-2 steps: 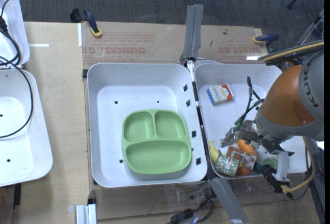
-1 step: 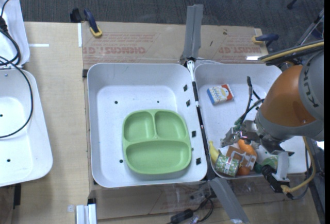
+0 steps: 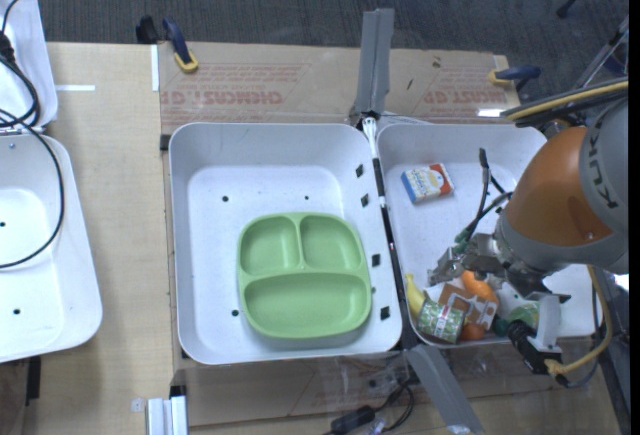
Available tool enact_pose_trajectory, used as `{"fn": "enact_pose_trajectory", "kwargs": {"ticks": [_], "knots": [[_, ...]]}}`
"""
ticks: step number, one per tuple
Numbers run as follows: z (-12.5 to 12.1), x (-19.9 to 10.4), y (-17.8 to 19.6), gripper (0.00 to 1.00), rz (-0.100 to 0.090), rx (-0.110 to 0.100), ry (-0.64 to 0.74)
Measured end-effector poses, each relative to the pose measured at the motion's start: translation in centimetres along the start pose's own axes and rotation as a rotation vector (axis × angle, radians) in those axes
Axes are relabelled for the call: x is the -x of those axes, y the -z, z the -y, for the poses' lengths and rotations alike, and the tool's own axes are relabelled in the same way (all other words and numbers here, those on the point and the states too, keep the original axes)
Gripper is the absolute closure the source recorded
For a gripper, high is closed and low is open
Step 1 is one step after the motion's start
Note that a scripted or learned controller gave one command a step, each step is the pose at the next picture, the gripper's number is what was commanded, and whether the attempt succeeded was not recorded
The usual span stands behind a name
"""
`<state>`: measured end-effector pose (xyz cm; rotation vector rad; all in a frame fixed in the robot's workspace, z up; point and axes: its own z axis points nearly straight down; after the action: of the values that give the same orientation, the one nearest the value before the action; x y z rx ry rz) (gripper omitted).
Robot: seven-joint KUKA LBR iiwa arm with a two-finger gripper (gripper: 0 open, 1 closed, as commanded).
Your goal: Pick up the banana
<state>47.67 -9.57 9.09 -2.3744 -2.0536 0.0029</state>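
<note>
Here, hovering low over the near corner of the right-hand shallow white bin [image 3: 560,348]: grey-and-orange arm's pincer [image 3: 470,275], how far open impossible to tell, nothing visibly gripped. Lying just beside it, against the bin's left wall: the small yellow banana [image 3: 413,294], touching a green-labelled can [image 3: 441,318] and near an orange fruit [image 3: 478,289]. Risking, by the look of things, a closing on neighbouring clutter rather than the banana, owing to such tight crowding.
</note>
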Motion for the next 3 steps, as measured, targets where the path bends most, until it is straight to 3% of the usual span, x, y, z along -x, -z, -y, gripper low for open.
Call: {"fn": "enact_pose_trajectory", "kwargs": {"ticks": [1, 2, 3], "knots": [[0.0, 0.0, 0.0, 0.0, 0.0, 0.0, 0.0], [-0.5, 2.2, 16.1, 0.0, 0.002, 0.002, 0.409], [-0.6, 2.2, 16.9, 1.0, 0.003, 0.003, 0.408]]}}
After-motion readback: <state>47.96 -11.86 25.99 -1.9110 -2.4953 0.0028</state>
